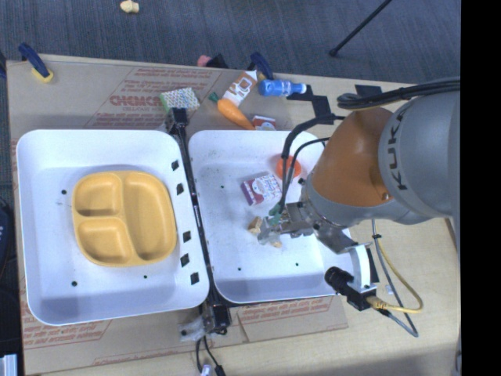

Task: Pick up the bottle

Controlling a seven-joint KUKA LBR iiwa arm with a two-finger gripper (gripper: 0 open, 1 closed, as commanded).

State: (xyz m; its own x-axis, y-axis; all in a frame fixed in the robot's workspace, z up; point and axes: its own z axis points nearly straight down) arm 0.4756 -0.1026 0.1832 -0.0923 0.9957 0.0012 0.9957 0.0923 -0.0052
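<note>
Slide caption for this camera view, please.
KUKA arm's gripper low in right bin; blue bottle outside on bench; yellow tray in left bin.

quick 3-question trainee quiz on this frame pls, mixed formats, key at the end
1. True or false: the yellow divided plate lies in the right bin.
2. Multiple choice: the blue bottle lies (A) in the left bin, (B) in the right bin, (C) on the bench beyond the bins.
3. Short answer: over which bin is the gripper?

Key
1. False: it lies in the left bin.
2. C.
3. The right bin, low over small items near its middle, beside the maroon packet.
</note>
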